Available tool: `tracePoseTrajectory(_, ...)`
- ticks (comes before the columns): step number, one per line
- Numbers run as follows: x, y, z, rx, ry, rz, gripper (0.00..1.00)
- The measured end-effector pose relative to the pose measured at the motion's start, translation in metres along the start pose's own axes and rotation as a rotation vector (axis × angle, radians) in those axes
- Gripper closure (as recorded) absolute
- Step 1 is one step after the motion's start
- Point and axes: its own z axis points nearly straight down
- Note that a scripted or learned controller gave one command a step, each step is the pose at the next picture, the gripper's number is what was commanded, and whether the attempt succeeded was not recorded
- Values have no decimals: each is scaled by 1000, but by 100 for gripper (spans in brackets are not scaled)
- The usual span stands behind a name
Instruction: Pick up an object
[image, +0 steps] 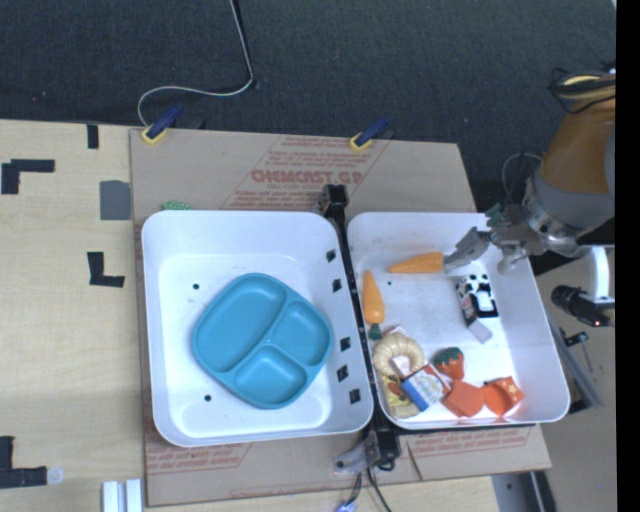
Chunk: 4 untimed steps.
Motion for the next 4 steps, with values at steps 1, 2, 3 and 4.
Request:
tracePoseTrajectory(1, -47, -11, 88, 3, 0, 1, 0)
tracePoseTrajectory(2, -22, 3, 121, -10, -9, 2, 0)
tracePoseTrajectory(3, -22, 5, 110, -16, -11, 0, 100)
tracePoseTrajectory(4, 57, 78, 105, 7, 3, -1, 100)
